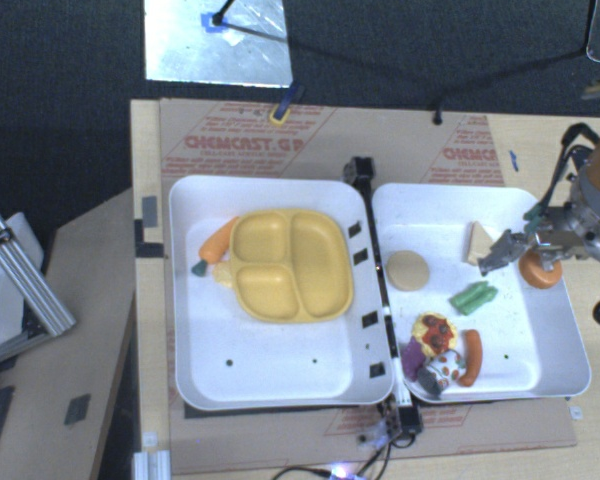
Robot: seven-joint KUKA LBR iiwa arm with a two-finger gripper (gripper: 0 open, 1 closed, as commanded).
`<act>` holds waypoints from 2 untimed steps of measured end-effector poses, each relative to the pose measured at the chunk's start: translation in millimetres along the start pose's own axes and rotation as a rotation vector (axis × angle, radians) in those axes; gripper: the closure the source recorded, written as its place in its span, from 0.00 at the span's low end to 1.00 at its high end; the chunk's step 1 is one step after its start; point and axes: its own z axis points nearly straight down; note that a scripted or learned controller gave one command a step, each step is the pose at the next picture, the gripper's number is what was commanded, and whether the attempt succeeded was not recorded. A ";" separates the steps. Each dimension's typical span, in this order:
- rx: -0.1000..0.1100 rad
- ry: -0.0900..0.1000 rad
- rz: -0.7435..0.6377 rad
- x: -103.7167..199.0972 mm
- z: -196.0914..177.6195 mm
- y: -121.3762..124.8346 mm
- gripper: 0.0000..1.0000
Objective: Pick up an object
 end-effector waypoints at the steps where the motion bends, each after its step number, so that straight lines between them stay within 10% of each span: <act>1: -0.012 -0.002 -0.003 0.3 -5.6 1.8 0.00; 2: -0.007 0.000 -0.002 5.1 38.1 6.5 0.00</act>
